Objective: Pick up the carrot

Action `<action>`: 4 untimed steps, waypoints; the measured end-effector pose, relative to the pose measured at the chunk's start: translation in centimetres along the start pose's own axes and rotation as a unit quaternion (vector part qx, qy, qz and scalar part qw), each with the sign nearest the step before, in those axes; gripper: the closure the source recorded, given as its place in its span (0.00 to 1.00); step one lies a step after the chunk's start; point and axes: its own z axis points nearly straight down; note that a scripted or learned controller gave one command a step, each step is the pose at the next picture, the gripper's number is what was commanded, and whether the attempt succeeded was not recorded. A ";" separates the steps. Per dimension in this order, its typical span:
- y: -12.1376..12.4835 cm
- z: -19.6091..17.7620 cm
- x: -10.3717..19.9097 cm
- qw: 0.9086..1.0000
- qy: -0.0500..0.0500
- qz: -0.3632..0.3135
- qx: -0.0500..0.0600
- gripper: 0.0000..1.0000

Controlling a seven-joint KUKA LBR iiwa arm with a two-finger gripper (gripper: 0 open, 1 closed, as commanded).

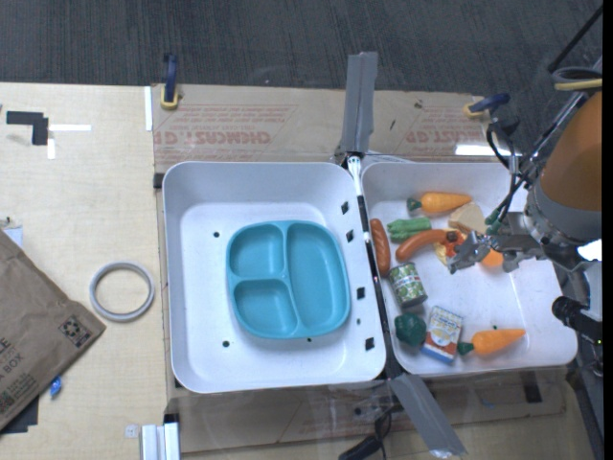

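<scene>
Two carrots lie in the right bin [536, 353]. One orange carrot [496, 340] with a green top rests near the bin's front right corner. A second orange carrot [445, 201] lies at the back of the bin. My gripper [485, 254] hangs low over the middle right of this bin, between the two carrots. A small orange thing [492, 259] sits right at the gripper; what it is I cannot make out. The arm's orange band [579, 161] rises at the right edge.
Also in the right bin are a sausage [380, 245], a red-orange sausage [421, 243], a green pod [410, 226], a tan wedge [467, 218], a can [407, 284], a dark green piece [410, 329] and a small carton [443, 333]. The left bin holds a teal divided plate [287, 278]. A tape roll [122, 289] lies on the bench.
</scene>
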 end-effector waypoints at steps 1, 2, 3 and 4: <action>7.7 -2.5 -5.0 0.993 -0.001 -0.117 -0.002 0.00; 7.9 9.2 -9.9 0.994 0.000 -0.108 -0.001 0.00; 8.4 10.7 -9.7 0.994 0.002 -0.108 -0.005 0.00; 8.4 9.9 -9.8 0.994 -0.001 -0.107 -0.006 1.00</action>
